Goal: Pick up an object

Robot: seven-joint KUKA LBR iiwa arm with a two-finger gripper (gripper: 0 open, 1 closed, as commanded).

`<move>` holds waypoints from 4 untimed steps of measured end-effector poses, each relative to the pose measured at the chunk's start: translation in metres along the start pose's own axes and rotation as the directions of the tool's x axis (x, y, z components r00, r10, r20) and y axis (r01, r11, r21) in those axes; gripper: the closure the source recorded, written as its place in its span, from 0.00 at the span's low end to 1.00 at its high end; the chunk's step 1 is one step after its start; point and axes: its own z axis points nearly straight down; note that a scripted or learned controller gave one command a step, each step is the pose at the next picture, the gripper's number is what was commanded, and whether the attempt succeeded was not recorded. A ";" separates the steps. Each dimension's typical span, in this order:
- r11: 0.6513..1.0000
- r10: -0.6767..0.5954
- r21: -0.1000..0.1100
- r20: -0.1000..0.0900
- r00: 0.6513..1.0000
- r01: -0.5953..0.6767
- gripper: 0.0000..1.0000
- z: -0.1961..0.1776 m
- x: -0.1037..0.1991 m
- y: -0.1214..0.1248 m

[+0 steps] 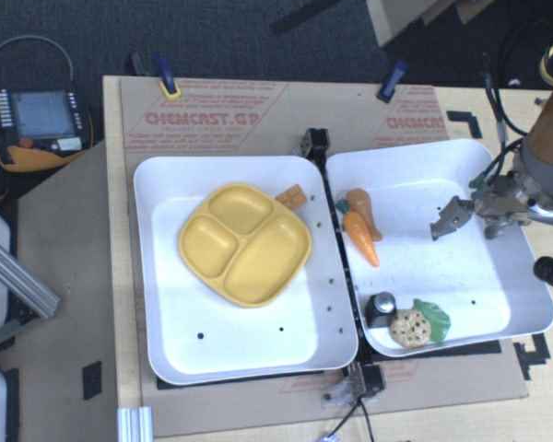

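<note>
1. White bins: two shallow ones sit side by side on the worktop (120, 247), left bin (166, 330) and right bin (498, 311), touching along a dark central seam.
2. Left bin holds a yellow divided plate (246, 244) with three compartments, lying in the upper-middle of that bin. A small brown block (292, 196) lies at the plate's upper right edge, touching or just beside it.
3. Right bin, left side: an orange carrot (361, 239) lies at a slant, tip pointing to the lower right. A tan piece (359, 205) sits against its upper end; what it is cannot be told.
4. Right bin, lower left corner: a small black and silver object (380, 308), a round speckled cookie (410, 328) just below and right of it, and a green leafy piece (435, 317) touching the cookie on its right.
5. Gripper (470, 219) is at mid-right of the frame, above the right part of the right bin, well apart from the carrot and the cookie group. Jaws stand spread apart with nothing between them.
6. Arm (544, 155) enters from the right edge of the frame.
</note>
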 end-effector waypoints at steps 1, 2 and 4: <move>1.000 -0.003 -0.014 0.002 1.000 0.003 0.00 -0.007 0.001 0.002; 1.000 -0.003 -0.012 0.001 1.000 0.003 0.00 0.053 0.000 0.002; 1.000 -0.002 -0.013 0.003 1.000 0.002 0.00 0.148 0.003 -0.002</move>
